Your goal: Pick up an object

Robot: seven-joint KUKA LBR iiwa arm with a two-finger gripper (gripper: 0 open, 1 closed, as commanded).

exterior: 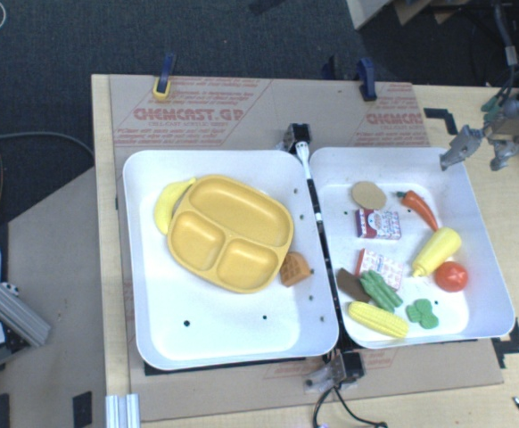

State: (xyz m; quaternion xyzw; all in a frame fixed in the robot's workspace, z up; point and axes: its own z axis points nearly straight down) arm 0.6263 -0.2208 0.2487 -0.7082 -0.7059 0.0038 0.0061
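Up at the far right corner of the right bin, the pincer hangs with its two grey fingers spread apart and nothing between them: one finger juts over the bin's far rim, the other sits further right over the desk.

From there every candidate lies toward the camera and to the left. Nearest is the orange carrot, its long axis running on a slant from upper left to lower right, roughly across the line from the pincer to it. Just left of the carrot is a tan round piece, with a small red-and-white carton just below it. Further on, the yellow squeeze bottle lies tilted, its cap end pointing up and right, with the red tomato touching or just beside its lower end. The corn cob, green beans and a second carton crowd the near part of the right bin, well apart from the pincer.

So the carrot looks the readiest pick: the pincer would have to travel down-left and drop into the bin, closing across the carrot's narrow width. The left bin, with its yellow divided tray, lies much further off.
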